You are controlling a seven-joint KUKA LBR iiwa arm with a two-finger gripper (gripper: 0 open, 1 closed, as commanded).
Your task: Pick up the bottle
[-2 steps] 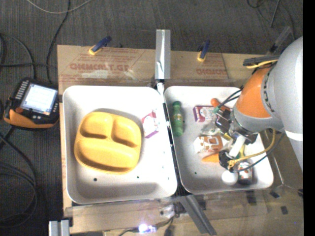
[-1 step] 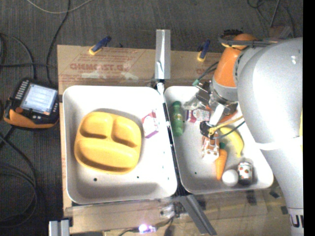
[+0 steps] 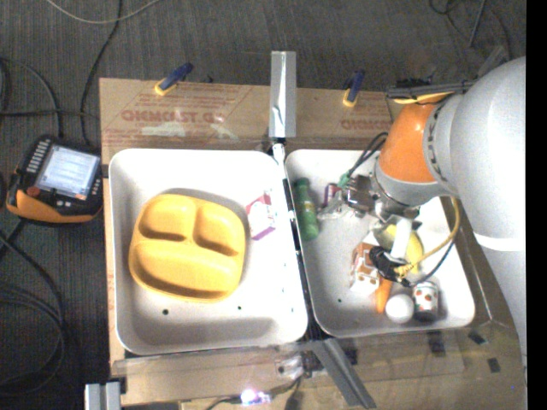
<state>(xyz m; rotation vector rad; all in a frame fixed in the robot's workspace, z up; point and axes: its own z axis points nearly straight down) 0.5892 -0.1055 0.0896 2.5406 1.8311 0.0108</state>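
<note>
Since there's only one arm here, the whole thing comes down to where the bottle [image 3: 305, 207] sits from the gripper [image 3: 352, 199]. It's at roughly 9 o'clock from it, near but not touching as far as I can see. The bottle is lying down in the right bin [image 3: 342, 319], tucked against that bin's 9 o'clock wall, right beside the divide with the left bin [image 3: 128, 314]. Its long axis runs pretty much 12 to 6, with the darker end toward 12 and the brighter green body toward 6. It looks like a slim green plastic thing, smooth and round, so I'd guess it rolls easily, and the wall leaves little room on that side. My guess is the grasp should go across the narrow width. I honestly can't tell if the jaws are open or closed, since the wrist hides them, and I see nothing held.
</note>
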